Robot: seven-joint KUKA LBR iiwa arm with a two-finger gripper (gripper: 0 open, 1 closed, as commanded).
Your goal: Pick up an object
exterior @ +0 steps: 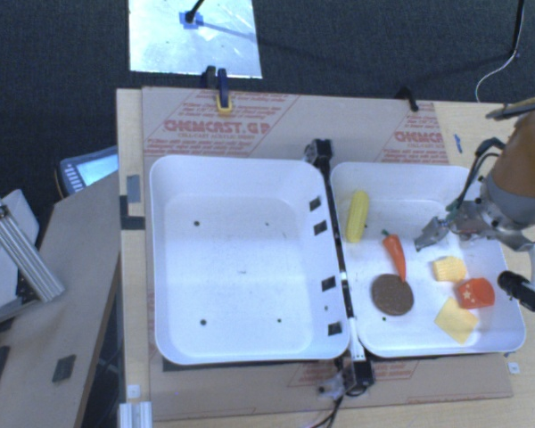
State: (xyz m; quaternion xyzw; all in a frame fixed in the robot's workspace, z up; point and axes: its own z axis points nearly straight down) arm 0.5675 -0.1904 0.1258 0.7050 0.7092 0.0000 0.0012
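You are looking down on a wooden desk (276,119) that carries two shallow white plastic bins side by side. The left white bin (165,239) is on the far side from the arm, and the right white bin (410,176) holds all the small objects. The grey arm with the orange band (528,163) reaches in from the right, and its hand (432,235) hangs over the middle of the right bin, pointing left. You cannot tell from here how the hand is set, and nothing is seen in its grip. Near the bin's left wall lies a yellow corn cob (357,216), standing lengthwise away from you. Just right of and below it is a small orange carrot (395,254), tilted, with its lower tip close to a flat brown round disc (392,294). To the right of the carrot, just below the hand, sits a small yellow cube (449,268). Beside that is a red-orange block (475,293), and a pale yellow wedge (456,319) lies in front of it, near the bin's front right corner.
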